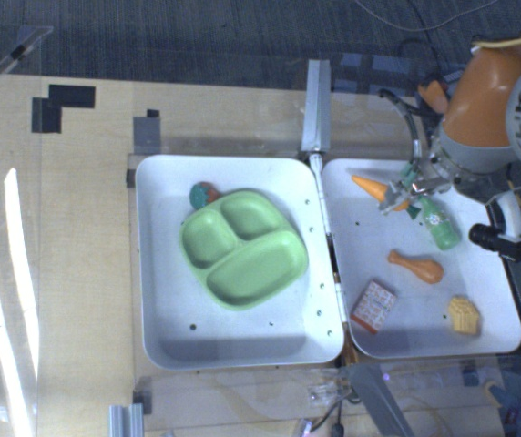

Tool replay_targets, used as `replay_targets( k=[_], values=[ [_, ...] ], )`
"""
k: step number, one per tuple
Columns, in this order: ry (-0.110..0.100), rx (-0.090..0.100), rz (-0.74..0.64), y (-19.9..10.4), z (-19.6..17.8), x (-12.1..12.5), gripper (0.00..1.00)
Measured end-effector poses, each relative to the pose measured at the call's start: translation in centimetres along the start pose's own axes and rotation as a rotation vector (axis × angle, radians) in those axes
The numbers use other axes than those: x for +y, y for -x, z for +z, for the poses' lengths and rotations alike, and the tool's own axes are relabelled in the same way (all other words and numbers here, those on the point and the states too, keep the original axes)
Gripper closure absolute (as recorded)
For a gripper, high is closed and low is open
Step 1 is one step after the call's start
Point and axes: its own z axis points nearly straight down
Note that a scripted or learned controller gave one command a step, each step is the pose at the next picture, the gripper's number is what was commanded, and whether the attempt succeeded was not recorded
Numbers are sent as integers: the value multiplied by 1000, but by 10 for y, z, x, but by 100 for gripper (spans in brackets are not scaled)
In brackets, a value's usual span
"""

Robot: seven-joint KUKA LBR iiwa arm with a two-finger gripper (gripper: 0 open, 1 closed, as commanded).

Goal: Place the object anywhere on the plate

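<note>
Camera view: looking down at a slant on two white bins sitting side by side on a wooden bench.
Left bin point(160, 335): has the green plate point(244, 248) in it, a three-section one, sitting roughly mid-bin and a bit toward the far edge.
Behind the plate: a small reddish and teal thing point(204, 193) tucked against the plate's far-left rim, near the bin's far-left corner. Too small to say what it is.
Right bin point(497, 335): this is where all the loose stuff is.
Carrot point(370, 188): orange, lying near the far-left corner of the right bin.
Green bottle point(441, 227): lying tilted near the far edge, just right of the carrot.
Drumstick-looking piece point(417, 267): orange-brown, about mid-bin.
Red and white box point(374, 306): near-left part of the bin, close to the divider.
Yellow waffle-ish chunk point(464, 315): near-right corner.
Arm: comes in from the right, orange band visible, over the far edge of the right bin.
Gripper point(408, 192): down at the carrot's thick end, right beside the bottle top. Honestly can't tell how far apart it's spread or whether it has hold of anything.
</note>
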Motion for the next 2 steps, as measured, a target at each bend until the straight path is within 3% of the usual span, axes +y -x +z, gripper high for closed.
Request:
replay_targets(
  k=[1, 2],
  values=[
    [-2, 2, -235, -76, -7, -22, 100],
    [-2, 2, -400, -130, -7, -6, 100]
  ],
)
